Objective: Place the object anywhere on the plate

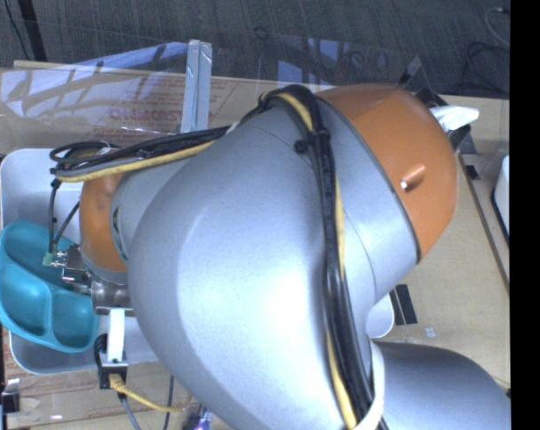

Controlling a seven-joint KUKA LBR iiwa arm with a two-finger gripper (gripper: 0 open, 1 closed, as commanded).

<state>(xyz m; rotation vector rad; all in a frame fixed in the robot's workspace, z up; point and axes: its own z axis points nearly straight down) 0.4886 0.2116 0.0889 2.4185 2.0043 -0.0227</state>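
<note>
Arm [278, 267] blocking most of both bins, blue plate [23, 285] at 9 o'clock in left bin [19, 173], cables [99, 155] above it

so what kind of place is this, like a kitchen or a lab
Most likely a robotics lab or test cell, not a kitchen. A large grey arm with taped cables reaches over a white bin on a plywood bench, beside a teal divided plate, with dark carpet behind.
</note>
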